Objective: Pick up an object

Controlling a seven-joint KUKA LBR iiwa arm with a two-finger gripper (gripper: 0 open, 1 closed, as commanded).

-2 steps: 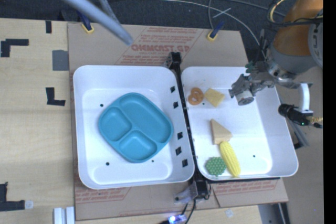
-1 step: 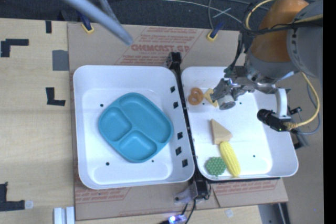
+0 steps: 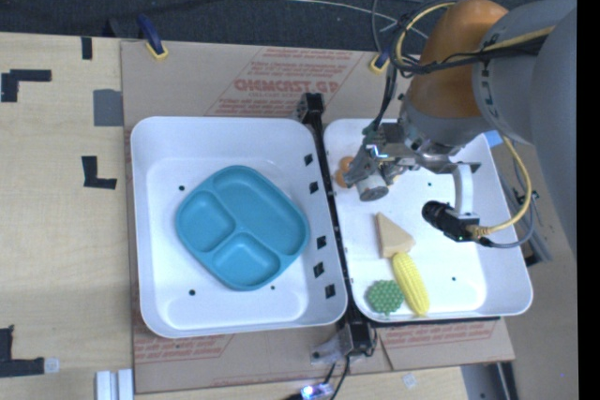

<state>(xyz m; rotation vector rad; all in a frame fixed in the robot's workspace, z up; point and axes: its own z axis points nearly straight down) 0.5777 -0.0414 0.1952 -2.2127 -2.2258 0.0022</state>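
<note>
Camera view: one fixed view from above, slanted, both bins in frame.
Arm: grey, orange band [image 3: 464, 37] above the wrist, reaching in from the right over the right bin [image 3: 487, 290].
Gripper: gripper [image 3: 367, 175] low over the upper-left part of the right bin, near the divider between the bins; whether it is open or closed cannot be told, and no object can be seen held in it.
Orange object: small orange piece [image 3: 345, 167] just left of the gripper, partly hidden by it; shape unclear.
Wedge: pale tan triangular wedge [image 3: 393, 235], like a cheese slice, lying flat in the middle of the right bin, below the gripper and apart from it.
Corn: yellow corn cob [image 3: 411, 281], kernelled surface, lying lengthwise just below the wedge, top end close to or touching it.
Green object: round, bumpy green piece [image 3: 384, 297], just beside the lower end of the corn, at the bin's lower-left.
Left bin: white left bin [image 3: 155, 229] holds a blue divided tray [image 3: 242, 226], three compartments, set at a slant near the centre; nothing visible in its compartments.
Bench: bins rest on a cardboard sheet [image 3: 262, 80] with red print, over a light wooden top [image 3: 56, 229].
Cables: black and yellow cables [image 3: 506, 225] loop at the wrist over the right bin's right side.
</note>
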